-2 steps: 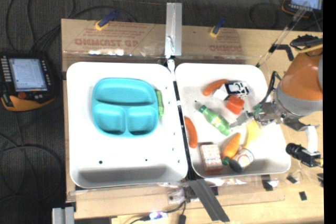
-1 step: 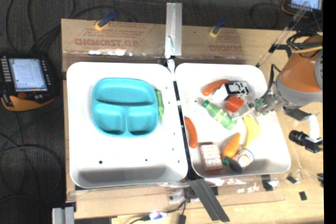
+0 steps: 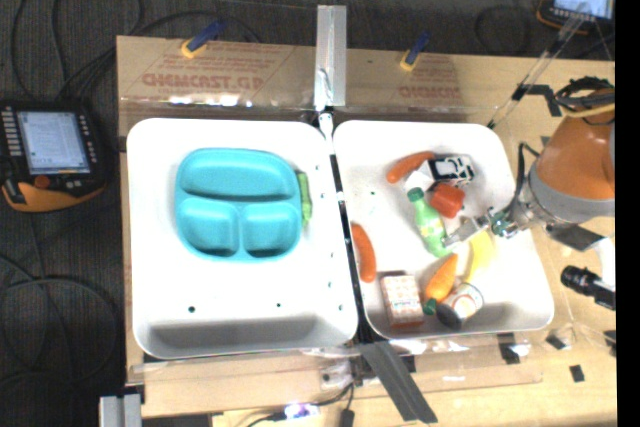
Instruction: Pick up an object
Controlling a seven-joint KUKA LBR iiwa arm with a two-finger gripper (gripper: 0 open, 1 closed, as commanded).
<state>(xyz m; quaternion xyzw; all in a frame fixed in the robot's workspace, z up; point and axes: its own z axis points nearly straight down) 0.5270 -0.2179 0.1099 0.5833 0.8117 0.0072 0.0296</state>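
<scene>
The gripper point(image 3: 478, 227) sits right of centre beside the green bottle point(image 3: 430, 223); its finger state cannot be told; it should centre on one item.

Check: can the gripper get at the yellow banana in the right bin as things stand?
Probably yes. The gripper hangs right beside the banana, nothing lying over it, though the carrot crowds its left side.
</scene>
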